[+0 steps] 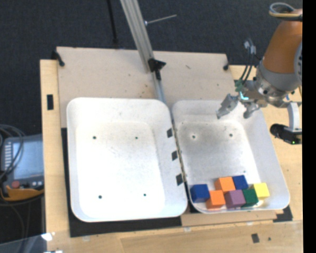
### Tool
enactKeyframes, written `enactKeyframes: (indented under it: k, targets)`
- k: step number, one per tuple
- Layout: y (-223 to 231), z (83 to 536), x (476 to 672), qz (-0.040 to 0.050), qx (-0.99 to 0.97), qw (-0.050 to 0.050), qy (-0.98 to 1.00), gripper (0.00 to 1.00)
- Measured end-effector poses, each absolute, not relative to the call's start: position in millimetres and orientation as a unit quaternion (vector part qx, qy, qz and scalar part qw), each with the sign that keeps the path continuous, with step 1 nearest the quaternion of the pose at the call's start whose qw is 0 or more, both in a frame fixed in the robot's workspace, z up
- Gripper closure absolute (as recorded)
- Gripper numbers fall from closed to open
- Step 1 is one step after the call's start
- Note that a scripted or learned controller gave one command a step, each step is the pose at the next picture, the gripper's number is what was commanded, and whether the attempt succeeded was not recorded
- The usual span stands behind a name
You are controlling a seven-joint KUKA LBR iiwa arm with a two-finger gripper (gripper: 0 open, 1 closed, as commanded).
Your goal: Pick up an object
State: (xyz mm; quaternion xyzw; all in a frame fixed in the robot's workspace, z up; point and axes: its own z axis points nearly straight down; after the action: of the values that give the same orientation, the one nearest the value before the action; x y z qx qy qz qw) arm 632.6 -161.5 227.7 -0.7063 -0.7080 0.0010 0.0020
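Observation:
Several coloured blocks lie huddled in the near right corner of the right bin [221, 141]: a blue block [199, 192], an orange block [226, 183], a second orange block [216, 198], a purple block [234, 198], a green block [249, 196], a yellow block [261, 190] and a dark blue block [240, 181]. My gripper [237, 108] hangs over the far edge of the right bin, well away from the blocks. Its two fingers are spread apart with nothing between them.
The left bin [121, 157] sits beside the right one, with a divider between them. A slanted aluminium post [139, 30] rises at the back centre. A pendant and cables [18, 165] lie off the bench at the left.

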Motion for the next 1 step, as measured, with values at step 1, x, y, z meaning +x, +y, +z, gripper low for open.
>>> enactKeyframes:
  k: [1]
  targets:
    - [-162.0, 231.0, 633.4, 0.0003, -0.706, -0.001, -0.709, 0.00]
